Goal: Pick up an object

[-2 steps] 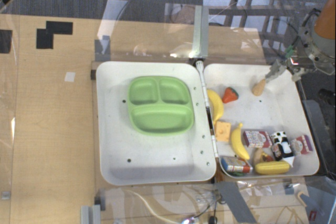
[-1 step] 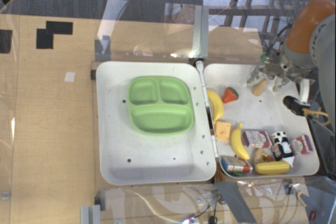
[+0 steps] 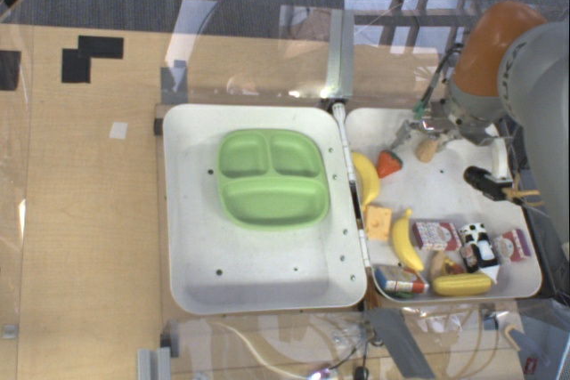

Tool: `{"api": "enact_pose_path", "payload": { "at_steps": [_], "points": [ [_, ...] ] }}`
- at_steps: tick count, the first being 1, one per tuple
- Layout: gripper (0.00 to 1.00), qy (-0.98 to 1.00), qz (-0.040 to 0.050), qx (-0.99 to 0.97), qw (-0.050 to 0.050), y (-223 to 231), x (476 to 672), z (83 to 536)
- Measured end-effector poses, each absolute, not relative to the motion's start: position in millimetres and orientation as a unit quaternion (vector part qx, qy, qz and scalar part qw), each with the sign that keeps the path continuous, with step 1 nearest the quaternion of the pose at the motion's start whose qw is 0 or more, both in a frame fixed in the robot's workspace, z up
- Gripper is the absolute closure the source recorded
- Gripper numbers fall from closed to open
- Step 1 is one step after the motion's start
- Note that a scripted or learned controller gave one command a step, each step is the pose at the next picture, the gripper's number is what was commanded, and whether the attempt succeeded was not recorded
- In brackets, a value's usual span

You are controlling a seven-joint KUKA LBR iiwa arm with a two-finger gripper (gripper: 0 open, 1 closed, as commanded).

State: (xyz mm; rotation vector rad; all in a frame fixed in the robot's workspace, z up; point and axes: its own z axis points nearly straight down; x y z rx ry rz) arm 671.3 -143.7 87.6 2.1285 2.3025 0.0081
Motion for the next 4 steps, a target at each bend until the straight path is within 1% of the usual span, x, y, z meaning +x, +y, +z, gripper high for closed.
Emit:
{"api": "enact_pose_path", "payload": {
  "at_steps": [1, 2, 3, 4],
  "points": [
    [0.00, 0.737, 0.0039, 0.676, 0.004, -90, 642.1, 89],
    [0.00, 0.702, 0.0030, 0.712, 0.003, -64, 627.4, 187],
    [0.00, 0.698, 0.0012, 0.716, 0.002, -101, 637.5, 121],
    [0.00, 0.697, 0.0026, 0.717, 0.002, -88, 622.6, 95]
  ]
}}
